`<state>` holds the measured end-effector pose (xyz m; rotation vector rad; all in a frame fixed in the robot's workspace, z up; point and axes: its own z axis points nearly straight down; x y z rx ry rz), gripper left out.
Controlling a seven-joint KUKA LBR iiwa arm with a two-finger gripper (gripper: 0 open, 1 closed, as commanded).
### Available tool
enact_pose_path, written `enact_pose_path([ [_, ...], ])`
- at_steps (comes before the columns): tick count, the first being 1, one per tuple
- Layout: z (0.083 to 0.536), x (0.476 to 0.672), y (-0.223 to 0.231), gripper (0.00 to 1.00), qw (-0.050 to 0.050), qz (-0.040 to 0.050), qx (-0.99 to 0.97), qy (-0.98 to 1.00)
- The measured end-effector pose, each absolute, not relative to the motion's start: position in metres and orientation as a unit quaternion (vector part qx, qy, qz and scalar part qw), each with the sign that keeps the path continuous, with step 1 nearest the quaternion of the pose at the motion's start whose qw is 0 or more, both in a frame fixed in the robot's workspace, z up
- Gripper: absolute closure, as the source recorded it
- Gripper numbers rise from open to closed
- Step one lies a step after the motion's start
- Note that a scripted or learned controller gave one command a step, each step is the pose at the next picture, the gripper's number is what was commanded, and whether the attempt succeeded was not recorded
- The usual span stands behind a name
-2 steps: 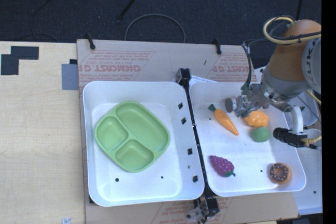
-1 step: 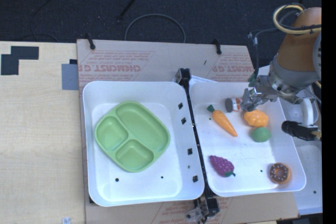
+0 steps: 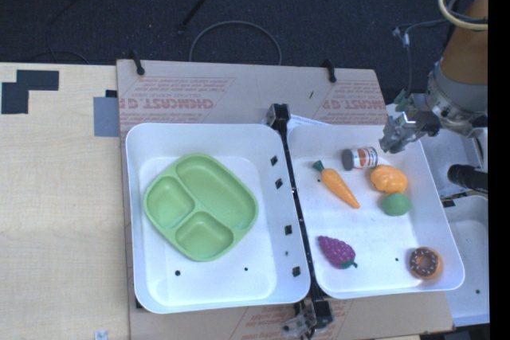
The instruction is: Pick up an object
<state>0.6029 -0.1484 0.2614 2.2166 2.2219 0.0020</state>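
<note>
across the pale wooden surface (image 3: 56, 195) a cardboard sheet (image 3: 239, 95) is lying under two shallow white bins sitting side by side. the left bin (image 3: 159, 147) is holding a green divided plate (image 3: 201, 205) with three compartments, resting near the bin's middle and turned at a slant. the right bin (image 3: 374, 267) is carrying the small things that could be picked up, all lying loose on its floor. the grey arm (image 3: 464, 52) with its orange band is reaching in from the right, above the bin's far right corner. an orange toy carrot (image 3: 340, 185) is lying at a diagonal left of centre, its green tip pointing toward the far left. a purple bunch of grapes (image 3: 337, 251) is sitting nearer the front, well apart from the carrot. an orange rounded fruit (image 3: 389, 178) is lying just beside a green ball (image 3: 395, 204), the two seeming to be touching. a small jar (image 3: 362, 158) with a dark lid is lying on its side near the far edge. a brown doughnut (image 3: 425, 262) is resting in the near right corner. the end effector (image 3: 396, 136) is hanging over the far right rim, just beside the jar and clear of every object; its tips are blurring into the metal behind, so whether they are apart or together is something i cannot tell.
</note>
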Motion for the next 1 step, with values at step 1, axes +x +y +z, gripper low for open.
enact_pose_path([
  [1,0.2664,0.5992,-0.0960,1.00,-0.002,-0.0001,0.706,0.709],
])
